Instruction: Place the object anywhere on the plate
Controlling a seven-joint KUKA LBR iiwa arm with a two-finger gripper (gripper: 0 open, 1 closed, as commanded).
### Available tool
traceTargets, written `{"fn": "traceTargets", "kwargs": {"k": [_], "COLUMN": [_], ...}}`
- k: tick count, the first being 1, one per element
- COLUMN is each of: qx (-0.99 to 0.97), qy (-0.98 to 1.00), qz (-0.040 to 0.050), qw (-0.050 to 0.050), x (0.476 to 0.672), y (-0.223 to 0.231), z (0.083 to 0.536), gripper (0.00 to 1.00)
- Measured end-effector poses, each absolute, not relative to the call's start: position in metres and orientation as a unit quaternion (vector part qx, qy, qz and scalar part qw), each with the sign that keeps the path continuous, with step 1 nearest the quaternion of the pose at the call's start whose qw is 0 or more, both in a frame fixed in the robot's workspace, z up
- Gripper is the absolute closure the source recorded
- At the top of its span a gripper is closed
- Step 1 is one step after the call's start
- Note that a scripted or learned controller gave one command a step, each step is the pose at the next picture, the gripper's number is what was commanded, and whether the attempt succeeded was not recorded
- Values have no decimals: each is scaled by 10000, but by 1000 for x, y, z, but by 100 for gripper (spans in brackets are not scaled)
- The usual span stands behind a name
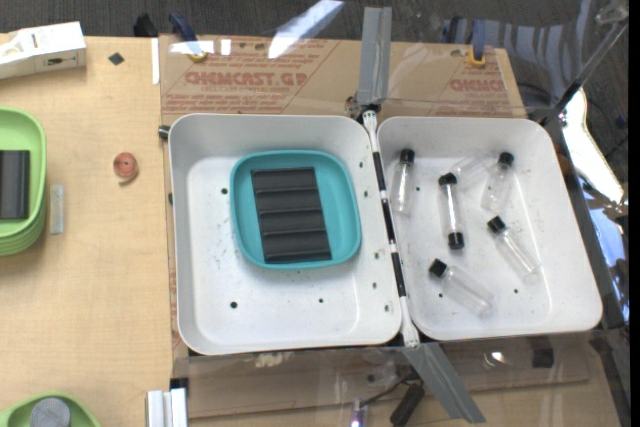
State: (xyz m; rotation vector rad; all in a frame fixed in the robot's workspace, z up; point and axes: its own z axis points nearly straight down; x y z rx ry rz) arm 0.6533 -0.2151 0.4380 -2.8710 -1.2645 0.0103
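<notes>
Lying loose in the right bin (pixel 560 315) are several small clear vials (pixel 452 210) with black caps, scattered over its white floor at different angles and mostly apart from one another. One lies close to the bin's left wall, one stretches lengthwise near the middle, one lies tilted near the far right corner, and two more lie toward the near side. None of them is on the plate. The teal plate (pixel 243 215) rests flat in the left bin (pixel 200 305), toward its far half, with bare white floor around it on all sides. A dark ribbed block (pixel 290 213) covers the middle of the plate, leaving the teal rim showing all around it. The two bins stand side by side, their inner walls touching along a dark seam, on a sheet of brown cardboard (pixel 260 75) with red printing. Whether the gripper is released, clenched, or grasping anything cannot be told. To the left of the bins lies a pale wooden tabletop (pixel 90 315). On it are a stack of green dishes (pixel 25 230) at the left edge, a small pinkish disc (pixel 124 165) between that stack and the left bin, and a white box (pixel 40 48) at the far corner.
</notes>
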Motion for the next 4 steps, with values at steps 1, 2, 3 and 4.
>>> {"fn": "traceTargets", "kwargs": {"k": [1,2,3,4], "qx": [-9291,-9161,-9332,-9475], "qy": [-3698,-4010,-3592,-3196], "qz": [25,31,29,36], "qw": [18,18,19,23], "x": [653,651,651,647], "y": [-216,-217,-217,-219], "z": [438,439,439,438], "gripper": [0,0,0,0]}}
